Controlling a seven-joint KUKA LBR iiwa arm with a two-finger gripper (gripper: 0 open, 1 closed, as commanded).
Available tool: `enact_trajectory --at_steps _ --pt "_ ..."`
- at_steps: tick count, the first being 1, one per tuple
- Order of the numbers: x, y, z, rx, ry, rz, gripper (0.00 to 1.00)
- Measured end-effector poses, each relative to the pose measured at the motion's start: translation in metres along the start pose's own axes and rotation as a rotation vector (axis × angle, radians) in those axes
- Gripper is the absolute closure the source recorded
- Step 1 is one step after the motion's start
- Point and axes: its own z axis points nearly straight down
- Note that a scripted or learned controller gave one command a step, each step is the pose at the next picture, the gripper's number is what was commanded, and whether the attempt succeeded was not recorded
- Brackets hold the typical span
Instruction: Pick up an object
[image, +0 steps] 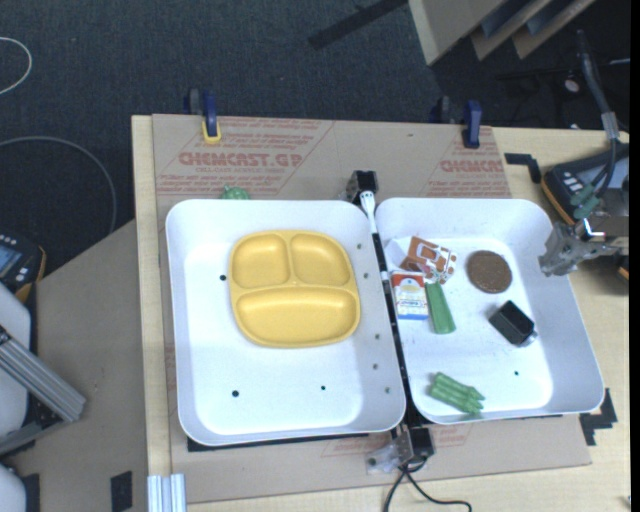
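Observation:
The right bin (530, 390) holds several small things: a brown round disc (490, 271), a black block (512, 323), a green stick (440, 308) lying over a small red and white packet (409, 296), an orange and white packet (428, 257), and a green ridged piece (457, 393) near the front. My gripper (562, 255) hangs over the right rim of this bin, to the right of the brown disc and apart from all the objects. Nothing shows between its tips.
The left bin (200, 380) holds a yellow three-compartment plate (294, 287). Blue clamps (209, 108) (471, 122) pin the board at the back. A small green thing (235, 192) lies behind the left bin. Cables run off the bench front.

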Motion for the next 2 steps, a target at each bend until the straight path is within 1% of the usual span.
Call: enact_trajectory --at_steps 1,2 --pt "0.048 0.002 -0.032 -0.017 -0.005 0.003 1.00" --pt "0.116 0.001 -0.102 -0.021 -0.003 0.000 1.00"
